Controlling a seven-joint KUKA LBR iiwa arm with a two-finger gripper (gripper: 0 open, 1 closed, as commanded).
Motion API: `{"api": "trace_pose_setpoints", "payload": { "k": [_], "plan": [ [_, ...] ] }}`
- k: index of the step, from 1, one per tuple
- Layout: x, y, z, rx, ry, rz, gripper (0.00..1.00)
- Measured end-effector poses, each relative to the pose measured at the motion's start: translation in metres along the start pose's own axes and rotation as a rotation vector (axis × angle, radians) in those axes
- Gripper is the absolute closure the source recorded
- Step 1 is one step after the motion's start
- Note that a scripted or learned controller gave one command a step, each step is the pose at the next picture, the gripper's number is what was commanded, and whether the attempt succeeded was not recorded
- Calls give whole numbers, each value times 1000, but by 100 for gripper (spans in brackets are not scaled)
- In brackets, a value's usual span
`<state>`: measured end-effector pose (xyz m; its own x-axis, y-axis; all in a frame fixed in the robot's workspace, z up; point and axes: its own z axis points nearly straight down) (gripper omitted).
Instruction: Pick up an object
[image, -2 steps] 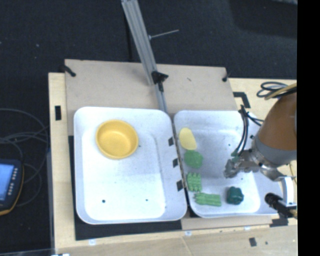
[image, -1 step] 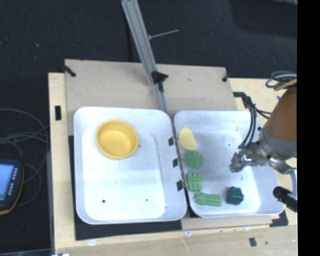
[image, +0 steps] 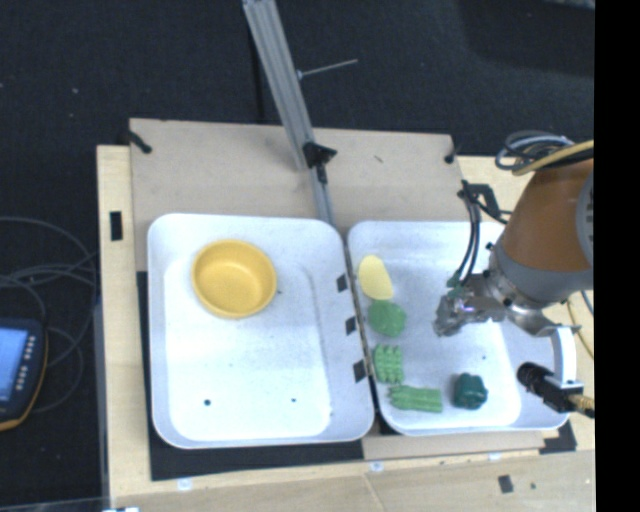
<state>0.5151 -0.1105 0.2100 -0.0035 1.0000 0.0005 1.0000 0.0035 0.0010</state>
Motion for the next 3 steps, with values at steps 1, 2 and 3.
{"api": "trace_pose_setpoints", "payload": {
  "k": [1, 2, 3],
  "plan": [
    [54, 12, 3, 1, 1, -1, 100],
    [107, 30, -16, -1, 0, -1, 100],
    [158, 44, -32, -1, 1, -1, 100]
  ]
}}
